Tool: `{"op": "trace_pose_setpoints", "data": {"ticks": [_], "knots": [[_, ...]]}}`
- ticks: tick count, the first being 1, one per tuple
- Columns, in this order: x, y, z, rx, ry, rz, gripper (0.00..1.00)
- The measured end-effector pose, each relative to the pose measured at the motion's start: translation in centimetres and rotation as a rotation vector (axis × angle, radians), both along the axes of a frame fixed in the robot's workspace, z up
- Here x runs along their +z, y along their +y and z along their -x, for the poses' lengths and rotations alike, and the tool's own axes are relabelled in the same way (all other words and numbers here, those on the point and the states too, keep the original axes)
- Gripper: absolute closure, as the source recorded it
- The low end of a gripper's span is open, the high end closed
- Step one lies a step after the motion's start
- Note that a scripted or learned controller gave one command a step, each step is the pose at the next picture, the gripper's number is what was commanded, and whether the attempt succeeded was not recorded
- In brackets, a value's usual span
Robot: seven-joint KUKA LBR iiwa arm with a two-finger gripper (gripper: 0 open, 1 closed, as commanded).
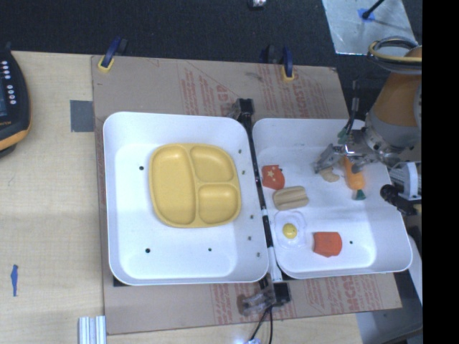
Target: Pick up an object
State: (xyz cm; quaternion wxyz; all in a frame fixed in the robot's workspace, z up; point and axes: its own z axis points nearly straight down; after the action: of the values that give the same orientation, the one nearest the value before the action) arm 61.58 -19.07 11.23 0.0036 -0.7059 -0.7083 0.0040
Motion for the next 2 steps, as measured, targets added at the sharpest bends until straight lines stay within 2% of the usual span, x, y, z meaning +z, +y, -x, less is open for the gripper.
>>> {"op": "trace_pose_setpoints", "data": {"ticks": [1,2], "knots": [[-2.3,0.7,14.8,-0.005,0.009,-0.007,0.00],[-1.0,0.7,14.0,0.005,-0.006,-0.001,1.00]]}}
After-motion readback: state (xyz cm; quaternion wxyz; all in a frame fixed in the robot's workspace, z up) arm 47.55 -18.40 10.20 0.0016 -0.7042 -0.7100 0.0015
